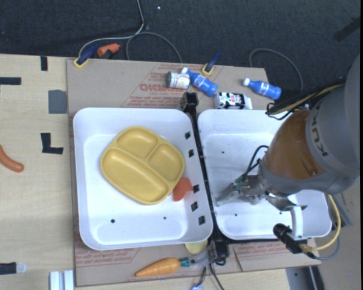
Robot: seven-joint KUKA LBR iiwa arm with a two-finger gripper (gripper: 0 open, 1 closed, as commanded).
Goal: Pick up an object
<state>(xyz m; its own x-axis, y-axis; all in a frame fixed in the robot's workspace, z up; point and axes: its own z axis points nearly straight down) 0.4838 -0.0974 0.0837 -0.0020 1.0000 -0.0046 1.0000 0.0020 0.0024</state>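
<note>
Hovered low near the left wall of the shallow white right-hand bin (242,121): grey two-finger gripper (225,195), fingers slightly apart, nothing between them.

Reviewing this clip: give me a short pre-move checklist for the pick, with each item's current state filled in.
1. Target visible: ok. A yellow three-compartment plastic plate lies in the left white bin, and a small orange-red piece sits at the plate's right edge.
2. Tool over a target: not ok. The tool hangs in the right white bin, near the divider.
3. Object between the fingers: not ok, nothing visible there.
4. Finger opening: cannot tell.
5. Bin floor under the tool: cannot tell, the grey arm covers part of it.
</note>
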